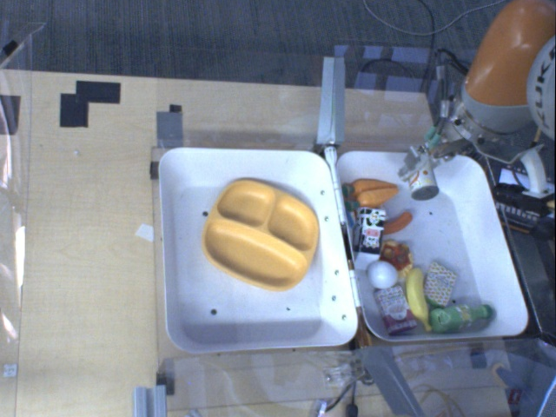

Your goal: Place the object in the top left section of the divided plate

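Observation:
A yellow divided plate (261,233) lies in the middle of the left white bin (187,320), with two small sections at its far side and one long section at its near side, all bare. My gripper (421,177) hangs over the far end of the right bin (504,268), just right of an orange carrot (373,188). Nothing visibly hangs beneath it. Below the carrot lie a black-and-white carton (371,230), an orange sausage (398,222), a white ball (380,274), a banana (417,295) and a green bottle (459,317).
A metal divider rail (330,111) runs between the two bins. A patterned packet (440,281), a purple packet (395,309) and a small red item (395,253) crowd the right bin's near half. Cables (408,11) trail behind the bench.

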